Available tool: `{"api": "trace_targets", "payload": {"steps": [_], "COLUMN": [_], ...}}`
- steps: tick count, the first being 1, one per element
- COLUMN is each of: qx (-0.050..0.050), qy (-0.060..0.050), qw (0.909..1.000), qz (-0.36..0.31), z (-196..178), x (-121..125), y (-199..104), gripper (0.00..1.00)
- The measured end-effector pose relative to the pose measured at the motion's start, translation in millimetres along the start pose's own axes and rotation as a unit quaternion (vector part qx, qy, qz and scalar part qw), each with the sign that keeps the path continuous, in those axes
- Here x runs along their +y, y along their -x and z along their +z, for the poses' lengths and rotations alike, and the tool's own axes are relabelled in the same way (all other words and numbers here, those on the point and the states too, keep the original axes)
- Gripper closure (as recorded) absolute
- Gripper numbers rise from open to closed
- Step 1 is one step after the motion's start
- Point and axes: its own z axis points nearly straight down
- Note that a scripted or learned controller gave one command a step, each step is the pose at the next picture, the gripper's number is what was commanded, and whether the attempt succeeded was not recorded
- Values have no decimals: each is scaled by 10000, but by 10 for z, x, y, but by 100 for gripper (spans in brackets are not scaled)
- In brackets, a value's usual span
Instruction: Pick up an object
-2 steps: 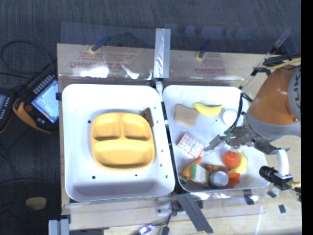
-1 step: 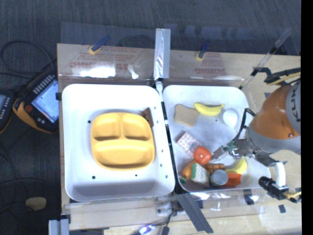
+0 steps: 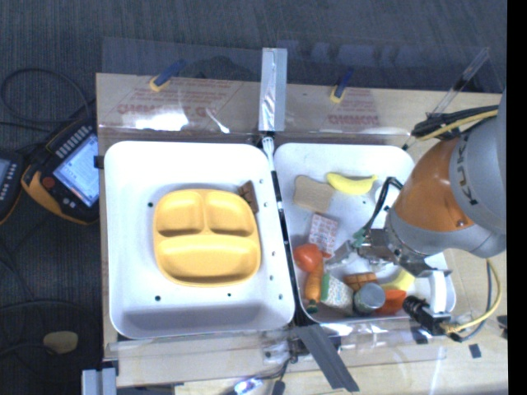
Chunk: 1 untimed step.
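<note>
Several small objects crowd the near end of the right bin (image 3: 395, 156): a red tomato-like piece (image 3: 308, 257), an orange carrot-like piece (image 3: 313, 287), a dark round can (image 3: 368, 299) and a few scraps packed against them, with a patterned packet (image 3: 323, 232) just beyond. Farther off lie a tan block (image 3: 310, 192) and a yellow banana (image 3: 349, 183), each with clear space around it. The gripper (image 3: 362, 249) hangs over the near clutter, close to the can and the red piece, but the wrist hides its tips, so it cannot be told whether they are spread or closed, and nothing is seen held. The risk from here looks like a bad pick: the pieces touch one another, so a descent could land on two at once, push them aside, or jam against the near wall. The left bin (image 3: 123, 220) holds a yellow divided tray (image 3: 206, 235).
</note>
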Motion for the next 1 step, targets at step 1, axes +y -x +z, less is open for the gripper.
{"api": "trace_targets", "payload": {"steps": [1], "qx": [-4], "qy": [5], "qw": [9920], "qz": [-1263], "z": [-515], "x": [391], "y": [49], "gripper": [0]}}
